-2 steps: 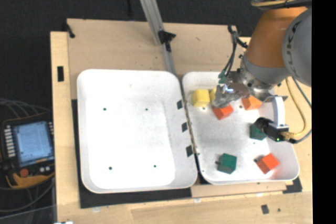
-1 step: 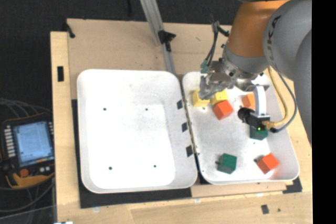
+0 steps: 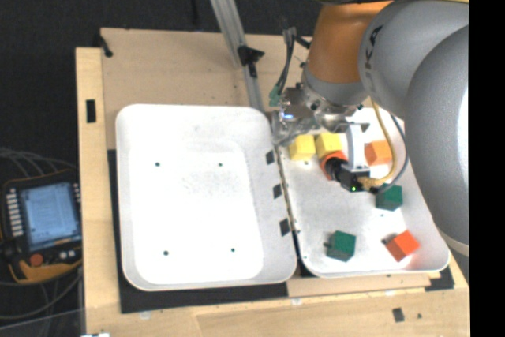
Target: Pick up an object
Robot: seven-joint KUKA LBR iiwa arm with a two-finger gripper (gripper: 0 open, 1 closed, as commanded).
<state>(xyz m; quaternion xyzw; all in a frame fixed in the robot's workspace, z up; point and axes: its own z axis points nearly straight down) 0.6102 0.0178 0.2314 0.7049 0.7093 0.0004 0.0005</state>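
The arm's wrist, with its orange band, hangs over the far end of the right bin (image 3: pixel 314 205). My gripper (image 3: pixel 309 121) sits below the wrist, just above two yellow blocks (image 3: pixel 301 147) (image 3: pixel 330 144) lying side by side. A small red-orange piece (image 3: pixel 334 166) lies just in front of them. An orange block (image 3: pixel 378 152) rests to the right, partly behind cables. Nothing shows as held.
In the right bin's near half lie a dark green block (image 3: pixel 341 245), an orange block (image 3: pixel 402 245) and another green block (image 3: pixel 389 197). The left bin (image 3: pixel 126 170) lies beside it. A metal pole (image 3: pixel 225 4) slants up behind the bins. A pendant (image 3: pixel 47 213) sits at far left.
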